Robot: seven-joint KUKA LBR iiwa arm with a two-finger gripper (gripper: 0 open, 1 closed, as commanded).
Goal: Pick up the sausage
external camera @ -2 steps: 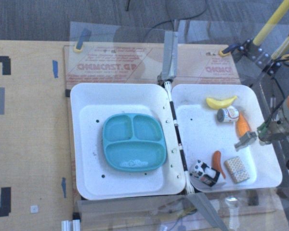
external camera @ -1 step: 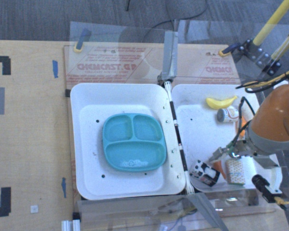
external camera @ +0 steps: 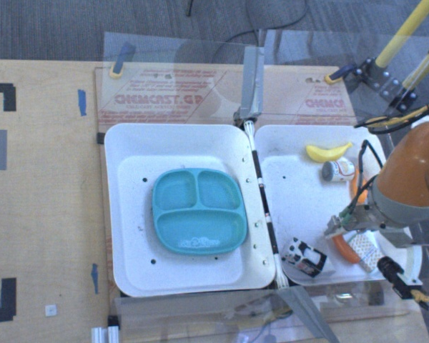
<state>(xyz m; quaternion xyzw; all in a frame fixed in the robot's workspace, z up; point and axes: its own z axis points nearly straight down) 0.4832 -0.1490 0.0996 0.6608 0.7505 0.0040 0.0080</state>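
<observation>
The sausage (external camera: 341,248), an orange-brown rounded piece, lies near the front of the right bin (external camera: 293,191), partly covered by the gripper and a pale checked packet (external camera: 365,250). My gripper (external camera: 345,224) hangs low over the bin, right above the sausage's left end, at the tip of the grey arm with its orange band (external camera: 415,168). I cannot make out whether it touches the sausage.
In the right bin, a yellow banana (external camera: 327,151) and a small grey can (external camera: 337,169) lie at the back, an orange item (external camera: 353,186) sits beside the arm, and a black-and-white toy (external camera: 304,256) is at the front. The left bin (external camera: 125,191) holds a teal divided plate (external camera: 199,211).
</observation>
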